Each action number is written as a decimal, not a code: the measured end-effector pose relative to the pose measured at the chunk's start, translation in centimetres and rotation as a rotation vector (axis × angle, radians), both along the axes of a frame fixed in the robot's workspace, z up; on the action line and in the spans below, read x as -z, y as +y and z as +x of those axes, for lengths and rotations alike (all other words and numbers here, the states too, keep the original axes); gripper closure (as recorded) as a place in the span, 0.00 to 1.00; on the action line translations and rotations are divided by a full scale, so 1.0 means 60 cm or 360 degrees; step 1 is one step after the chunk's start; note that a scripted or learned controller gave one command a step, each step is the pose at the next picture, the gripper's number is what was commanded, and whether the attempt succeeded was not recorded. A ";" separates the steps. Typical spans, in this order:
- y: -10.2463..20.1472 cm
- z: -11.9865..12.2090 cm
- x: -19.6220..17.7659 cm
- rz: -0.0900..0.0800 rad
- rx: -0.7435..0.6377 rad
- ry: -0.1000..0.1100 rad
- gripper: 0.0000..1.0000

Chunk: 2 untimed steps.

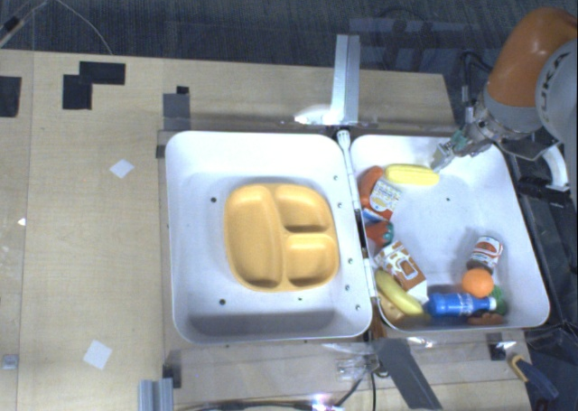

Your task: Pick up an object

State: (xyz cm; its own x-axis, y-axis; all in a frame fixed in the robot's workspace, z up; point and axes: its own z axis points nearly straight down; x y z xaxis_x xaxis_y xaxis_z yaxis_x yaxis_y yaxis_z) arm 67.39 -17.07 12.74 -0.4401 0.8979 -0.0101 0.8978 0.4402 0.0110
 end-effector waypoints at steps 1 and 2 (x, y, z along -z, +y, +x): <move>-0.022 -0.004 -0.063 0.0008 0.0421 0.0005 1.00; -0.058 -0.039 -0.079 0.0012 0.0830 0.0009 1.00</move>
State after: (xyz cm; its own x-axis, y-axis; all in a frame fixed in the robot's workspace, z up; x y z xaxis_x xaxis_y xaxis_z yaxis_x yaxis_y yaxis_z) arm 65.05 -20.54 17.49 0.0659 0.9978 -0.0017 0.9978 -0.0659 0.0072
